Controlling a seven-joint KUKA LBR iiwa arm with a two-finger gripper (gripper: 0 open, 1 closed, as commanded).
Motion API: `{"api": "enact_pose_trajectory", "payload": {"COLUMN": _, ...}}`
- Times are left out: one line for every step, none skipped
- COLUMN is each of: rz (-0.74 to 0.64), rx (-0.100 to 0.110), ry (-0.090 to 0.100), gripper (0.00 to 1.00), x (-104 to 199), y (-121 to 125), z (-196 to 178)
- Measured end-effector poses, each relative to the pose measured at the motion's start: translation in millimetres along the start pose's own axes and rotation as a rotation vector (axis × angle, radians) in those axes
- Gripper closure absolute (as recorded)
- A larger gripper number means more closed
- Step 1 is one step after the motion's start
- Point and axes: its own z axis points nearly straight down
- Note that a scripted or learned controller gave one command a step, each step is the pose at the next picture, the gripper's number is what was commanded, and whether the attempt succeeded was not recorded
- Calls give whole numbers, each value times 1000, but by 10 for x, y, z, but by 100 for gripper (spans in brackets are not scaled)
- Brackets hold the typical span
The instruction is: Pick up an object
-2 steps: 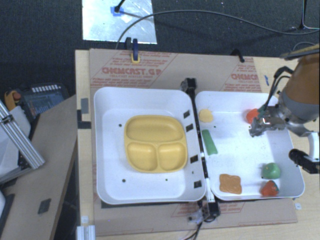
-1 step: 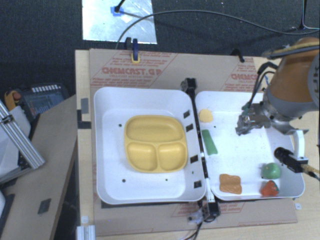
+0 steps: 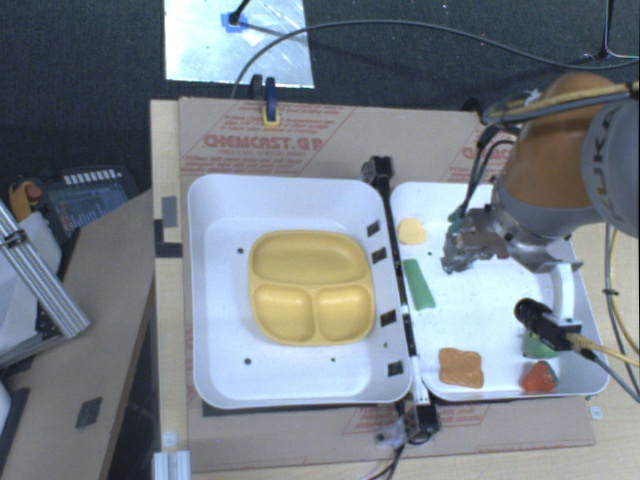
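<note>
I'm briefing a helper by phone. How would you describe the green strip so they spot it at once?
Look in the right bin, along its left wall beside the divider. The green strip lies there, just below the yellow disc. It is the only long, narrow green piece; its neighbours are round or blocky.

This looks like a robot lab. A big grey and orange robot arm (image 3: pixel 560 158) reaches over two shallow white plastic bins (image 3: pixel 220 368) on a brown cardboard-covered bench (image 3: pixel 300 138). Black cables (image 3: pixel 400 30) run across the dark floor, beside a silver metal rail (image 3: pixel 40 278).
</note>
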Motion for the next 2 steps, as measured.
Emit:
{"api": "enact_pose_trajectory", "payload": {"rz": 0, "rx": 0, "ry": 0, "gripper": 100, "x": 545, "y": 53, "z": -97}}
{"api": "enact_pose_trajectory", "payload": {"rz": -1, "rx": 0, "ry": 0, "gripper": 100, "x": 1171, "y": 110, "z": -68}}
